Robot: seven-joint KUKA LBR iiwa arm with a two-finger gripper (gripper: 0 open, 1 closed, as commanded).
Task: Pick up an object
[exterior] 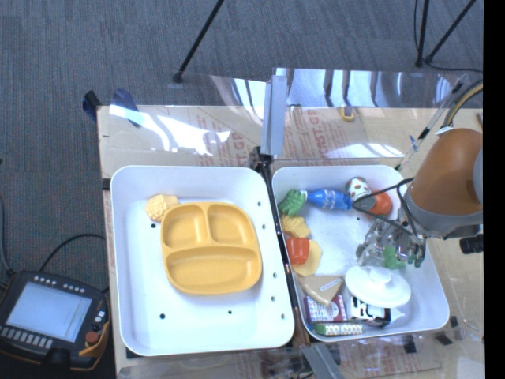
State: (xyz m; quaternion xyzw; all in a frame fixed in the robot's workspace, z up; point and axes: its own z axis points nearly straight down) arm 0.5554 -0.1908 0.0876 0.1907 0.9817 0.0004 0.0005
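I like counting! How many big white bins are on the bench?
2. The left bin holds a yellow tray; the right bin holds the toy pile.

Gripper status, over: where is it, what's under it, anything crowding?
Gripper low in right bin, nothing seen held. White lid just below it. Carrot and blue bottle close above.

Red lettering on the bench [316,133] is too blurred to read.
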